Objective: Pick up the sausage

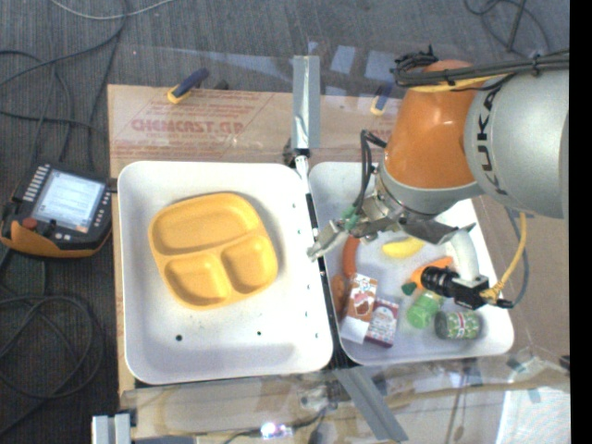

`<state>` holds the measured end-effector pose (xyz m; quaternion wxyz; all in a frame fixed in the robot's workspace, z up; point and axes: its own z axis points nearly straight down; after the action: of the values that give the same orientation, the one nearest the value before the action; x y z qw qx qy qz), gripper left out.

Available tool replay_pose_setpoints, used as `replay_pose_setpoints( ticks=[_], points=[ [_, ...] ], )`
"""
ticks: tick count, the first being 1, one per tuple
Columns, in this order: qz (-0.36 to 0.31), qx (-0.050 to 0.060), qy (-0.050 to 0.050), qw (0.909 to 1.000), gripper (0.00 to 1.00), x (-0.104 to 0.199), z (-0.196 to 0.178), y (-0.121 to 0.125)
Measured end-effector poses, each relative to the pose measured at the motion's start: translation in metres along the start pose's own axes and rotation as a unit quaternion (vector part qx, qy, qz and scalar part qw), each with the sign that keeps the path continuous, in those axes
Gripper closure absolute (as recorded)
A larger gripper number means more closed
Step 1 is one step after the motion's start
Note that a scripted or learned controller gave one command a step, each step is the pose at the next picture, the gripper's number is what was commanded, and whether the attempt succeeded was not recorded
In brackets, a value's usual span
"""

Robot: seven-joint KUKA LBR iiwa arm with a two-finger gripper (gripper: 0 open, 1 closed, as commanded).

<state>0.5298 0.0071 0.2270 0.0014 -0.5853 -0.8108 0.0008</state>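
The sausage point(349, 259) is a reddish-brown, elongated piece lying roughly upright along the left side of the right bin point(495, 340). My gripper point(340, 234) hangs low over the sausage's upper end, close to the wall between the two bins. The grey arm with its orange band point(435, 141) covers the back half of the right bin and hides what lies under it. Nothing in this view shows the sausage lifted off the bin floor.
Beside the sausage in the right bin lie two small red-and-white cartons point(370, 308), a yellow piece point(402, 247), an orange carrot point(435, 271), a green item point(423, 311) and a dark jar point(458, 324). The left bin point(139, 340) holds a yellow compartment tray point(215, 246).
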Motion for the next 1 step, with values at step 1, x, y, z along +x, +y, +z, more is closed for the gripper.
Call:
replay_pose_setpoints(
  ticks=[1],
  points=[
    [0.104, 0.001, -0.001, 0.9945, 0.00, -0.0908, 0.0444, -0.0069]
  ],
)
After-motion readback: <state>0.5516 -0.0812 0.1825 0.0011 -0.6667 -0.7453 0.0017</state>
